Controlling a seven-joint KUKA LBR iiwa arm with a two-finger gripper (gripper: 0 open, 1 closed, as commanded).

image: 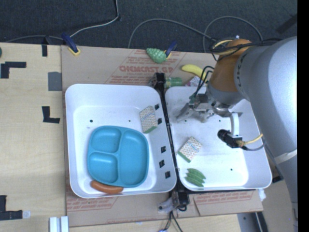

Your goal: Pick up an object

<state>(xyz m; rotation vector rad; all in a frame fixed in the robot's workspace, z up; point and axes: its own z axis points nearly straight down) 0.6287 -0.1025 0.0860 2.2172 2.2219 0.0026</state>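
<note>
In the right bin (251, 178), my gripper (192, 116) hangs low over the far part of the floor. Its fingers (181, 113) are spread open with nothing between them. A small patterned packet (190, 149) lies on the bin floor just in front of the gripper, apart from it. A green pea pod (195, 176) rests near the bin's front edge. The left bin (77, 129) holds a blue divided plate (118, 156), an orange sausage-shaped piece (106, 187) at the plate's front edge, and a second patterned packet (148, 118) by the dividing wall.
Behind the bins on the cardboard lie a yellow banana (192, 70), a green leafy toy (157, 54) and a green piece (174, 82) on the rim. A black clip strip (163, 124) runs between the bins. Cables loop at the back.
</note>
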